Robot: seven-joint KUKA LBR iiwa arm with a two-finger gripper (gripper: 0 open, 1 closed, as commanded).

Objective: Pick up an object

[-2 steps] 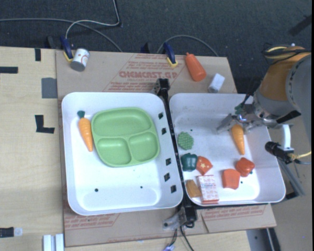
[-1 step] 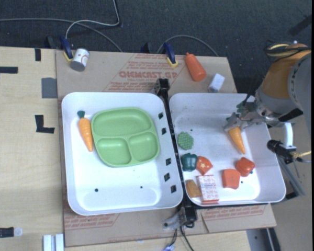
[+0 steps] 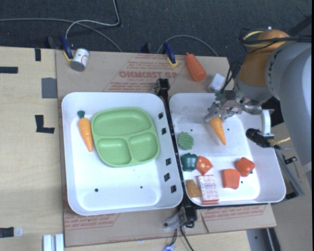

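Note:
My gripper (image 3: 220, 112) hangs over the upper part of the right bin (image 3: 267, 192). Directly beneath it lies a small orange carrot (image 3: 219, 130), its wide end touching or just under the gripper's tip and its point aimed toward the bin's front. The arm's grey body and orange band (image 3: 259, 61) reach in from the right. Lower in the same bin lie a green ridged disc (image 3: 185, 139), a dark teal pepper (image 3: 189, 162), an orange-red piece (image 3: 204, 165), two red pieces (image 3: 231, 178) (image 3: 245, 166) and a printed packet (image 3: 208, 188).
The left bin (image 3: 76, 192) holds a green divided plate (image 3: 126, 136) and another carrot (image 3: 85, 132) by its left wall. On the cardboard behind the bins lie an orange carrot (image 3: 195, 67) and a white can (image 3: 79, 59). A black divider (image 3: 170, 140) separates the bins.

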